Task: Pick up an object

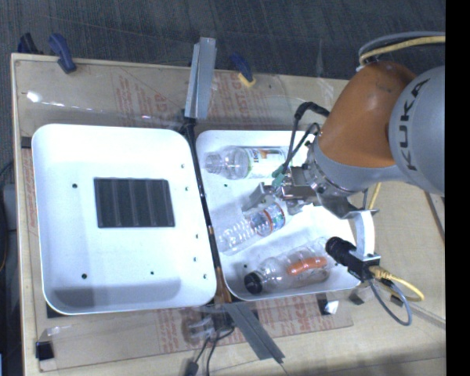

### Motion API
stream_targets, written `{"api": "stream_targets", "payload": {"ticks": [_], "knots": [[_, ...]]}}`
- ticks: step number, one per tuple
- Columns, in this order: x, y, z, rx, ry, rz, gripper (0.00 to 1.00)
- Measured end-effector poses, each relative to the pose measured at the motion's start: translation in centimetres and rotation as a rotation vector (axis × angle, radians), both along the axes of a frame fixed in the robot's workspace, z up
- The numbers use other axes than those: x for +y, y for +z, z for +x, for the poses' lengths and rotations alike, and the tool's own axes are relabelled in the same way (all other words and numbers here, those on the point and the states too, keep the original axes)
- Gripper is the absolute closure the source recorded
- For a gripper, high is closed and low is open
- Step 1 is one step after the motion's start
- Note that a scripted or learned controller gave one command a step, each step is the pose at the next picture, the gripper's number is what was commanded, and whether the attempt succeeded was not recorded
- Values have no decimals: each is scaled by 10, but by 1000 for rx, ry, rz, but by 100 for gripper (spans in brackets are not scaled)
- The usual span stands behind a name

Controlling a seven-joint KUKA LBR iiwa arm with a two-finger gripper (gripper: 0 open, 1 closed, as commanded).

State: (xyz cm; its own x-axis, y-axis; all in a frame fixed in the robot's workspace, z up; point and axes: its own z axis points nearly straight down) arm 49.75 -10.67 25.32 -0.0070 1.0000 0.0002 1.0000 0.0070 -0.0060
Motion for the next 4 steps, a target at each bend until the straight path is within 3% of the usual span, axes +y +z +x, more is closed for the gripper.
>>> {"api": "stream_targets", "payload": {"ticks": [1,2,3,4], "knots": [[-63,-139,43,-29,59,-10,0],[-90,-143,81,-36,108,-11,0],[-98,-143,94,-35,163,-12,0],[-100,-129,98,-47,167,-21,100]]}}
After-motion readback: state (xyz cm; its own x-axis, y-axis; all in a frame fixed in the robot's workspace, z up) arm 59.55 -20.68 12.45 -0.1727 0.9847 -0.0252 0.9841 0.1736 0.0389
